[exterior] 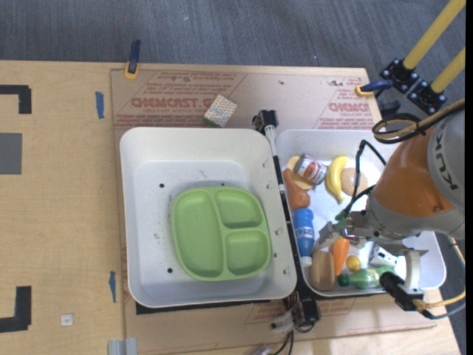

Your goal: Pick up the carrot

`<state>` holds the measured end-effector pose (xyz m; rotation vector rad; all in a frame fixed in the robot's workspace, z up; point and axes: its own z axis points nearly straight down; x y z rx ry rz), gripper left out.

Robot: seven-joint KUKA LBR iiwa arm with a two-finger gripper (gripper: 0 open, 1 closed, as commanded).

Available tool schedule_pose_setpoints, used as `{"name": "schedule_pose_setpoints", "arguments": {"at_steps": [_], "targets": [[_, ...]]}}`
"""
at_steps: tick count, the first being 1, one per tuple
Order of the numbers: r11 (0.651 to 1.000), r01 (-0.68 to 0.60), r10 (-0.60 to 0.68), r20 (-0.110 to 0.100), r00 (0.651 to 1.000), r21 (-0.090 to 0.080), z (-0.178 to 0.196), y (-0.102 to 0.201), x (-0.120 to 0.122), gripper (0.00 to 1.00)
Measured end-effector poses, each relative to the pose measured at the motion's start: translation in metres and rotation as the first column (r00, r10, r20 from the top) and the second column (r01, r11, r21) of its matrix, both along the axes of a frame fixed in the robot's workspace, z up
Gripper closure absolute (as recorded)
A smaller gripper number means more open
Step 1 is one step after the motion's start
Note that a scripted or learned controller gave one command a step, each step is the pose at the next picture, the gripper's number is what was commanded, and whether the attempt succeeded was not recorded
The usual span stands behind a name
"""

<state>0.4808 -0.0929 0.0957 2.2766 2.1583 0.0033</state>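
The carrot is a short orange piece standing lengthwise in the near part of the right bin, between a tan rounded item and a small yellow item. My gripper hangs just over the carrot's far end, reaching in from the right under the orange band of the arm. Its grey fingers look spread, one to each side of the carrot's tip, and nothing is lifted between them. The arm hides the bin's right half.
Crowded round the carrot are a blue bottle, a green item, a red-labelled can, a banana and a brown-orange piece. The left bin holds a green divided plate. A small patterned cube lies behind it.
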Motion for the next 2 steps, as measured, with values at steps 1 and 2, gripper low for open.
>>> {"name": "schedule_pose_setpoints", "arguments": {"at_steps": [1,2], "targets": [[1.000,0.001,-0.001,0.006,1.000,-0.005,0.011,-0.002,0.001,1.00],[0.934,0.358,-0.358,-0.004,0.934,0.005,0.089,0.077,0.029,1.00]]}}
